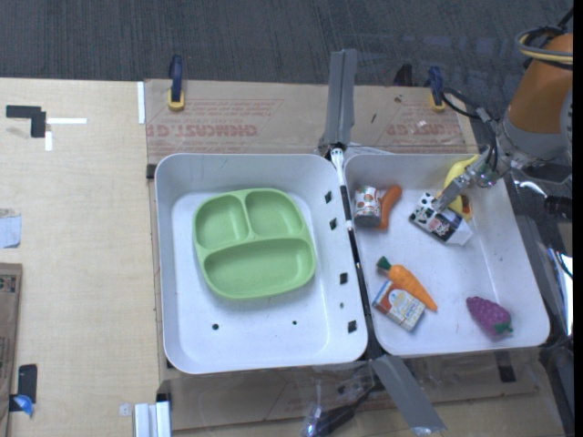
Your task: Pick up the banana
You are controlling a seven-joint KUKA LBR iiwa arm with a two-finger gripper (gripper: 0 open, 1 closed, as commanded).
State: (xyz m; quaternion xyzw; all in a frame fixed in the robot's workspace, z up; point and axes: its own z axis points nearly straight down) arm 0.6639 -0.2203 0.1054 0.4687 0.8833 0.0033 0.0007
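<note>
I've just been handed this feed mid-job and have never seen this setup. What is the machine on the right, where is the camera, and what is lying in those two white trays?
One camera looks down at a slant on a bench with two shallow white bins. The left bin holds a green plastic divided plate. The right bin holds a yellow banana near its far edge, a black-and-white spotted box, a small printed can beside an orange carrot, a second carrot with a green top, a small orange carton and a purple bunch of grapes. The grey and orange machine is a robot arm reaching in from the right. Its gripper sits low, just in front of the banana. I cannot tell whether it holds anything.
</note>
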